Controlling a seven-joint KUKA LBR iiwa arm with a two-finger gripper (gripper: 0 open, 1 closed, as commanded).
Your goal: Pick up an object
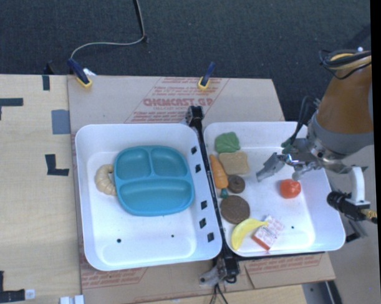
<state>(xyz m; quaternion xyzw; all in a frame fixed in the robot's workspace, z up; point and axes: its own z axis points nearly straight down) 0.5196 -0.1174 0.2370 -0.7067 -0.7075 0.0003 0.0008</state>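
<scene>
Arm at 3 o'clock of frame: fat rounded link, orange-brown band on top, grey collar below it. Yellow-edged ring at the band's upper rim, 1 o'clock side, thin dark cables looping over it. Black cable runs down the 9 o'clock flank of the band to the wrist. Wrist block is grey metal with a small green spot. Gripper: two slim grey fingers, dull metallic finish. White bracket and a black cylindrical fitting sit at 5 o'clock of the wrist. Screws and markings too small to read.
</scene>
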